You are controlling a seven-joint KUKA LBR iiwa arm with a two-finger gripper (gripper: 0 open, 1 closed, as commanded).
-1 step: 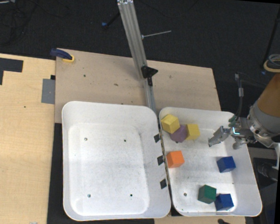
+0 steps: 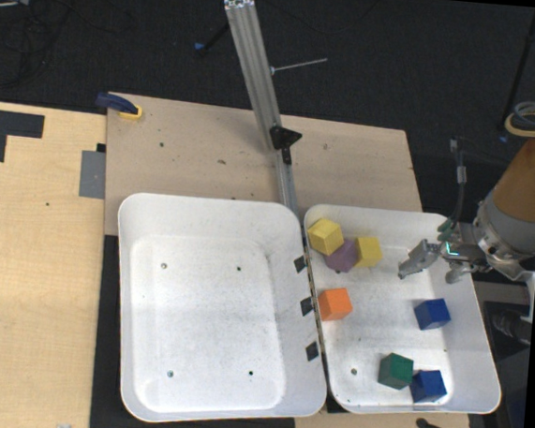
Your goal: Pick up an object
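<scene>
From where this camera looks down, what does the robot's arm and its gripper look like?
The arm enters from the right: a rounded orange band above a grey wrist section. The gripper is small, of grey metal, with thin angular fingers and a spot of teal light near its base. A thin dark rod stands just behind the wrist.

A robot arm with a broad, rounded orange band above a grey wrist ring. Below the ring sits a boxy grey and silver metal gripper, with a small teal-green light glowing on its body. Its pale grey metal parts look angular and bare.
</scene>
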